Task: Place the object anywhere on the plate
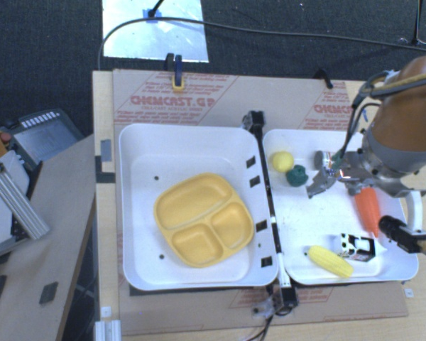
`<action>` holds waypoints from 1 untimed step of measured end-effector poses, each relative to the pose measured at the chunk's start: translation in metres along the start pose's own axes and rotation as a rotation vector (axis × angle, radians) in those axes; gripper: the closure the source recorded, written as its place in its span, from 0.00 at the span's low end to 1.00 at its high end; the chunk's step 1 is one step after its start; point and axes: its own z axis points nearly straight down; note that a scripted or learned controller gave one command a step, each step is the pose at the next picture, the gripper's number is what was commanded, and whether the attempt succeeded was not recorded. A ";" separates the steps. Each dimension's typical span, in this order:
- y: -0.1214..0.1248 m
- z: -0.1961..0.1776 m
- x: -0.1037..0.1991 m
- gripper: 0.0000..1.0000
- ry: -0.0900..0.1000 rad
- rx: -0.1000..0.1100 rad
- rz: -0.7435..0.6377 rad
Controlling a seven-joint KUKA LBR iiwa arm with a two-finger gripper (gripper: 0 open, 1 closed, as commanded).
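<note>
A yellow three-compartment plate (202,219) lies in the left white bin (138,155), with nothing on it. The right bin (302,265) holds a yellow ball (282,161), a dark green piece (296,177), an orange carrot (368,208), a yellow corn cob (329,261) and a small black-and-white item (356,246). My gripper (317,174) hangs over the right bin, just right of the green piece. Its two grey fingers stand apart, open, with nothing between them. The carrot lies partly under the wrist.
A black clip strip (264,190) runs along the divide between the two bins. Cardboard (220,98) lies under the bins. The arm's bulky orange-grey body (408,112) looms over the right bin's far right side.
</note>
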 end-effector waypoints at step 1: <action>0.001 0.043 0.006 0.00 0.000 0.001 0.001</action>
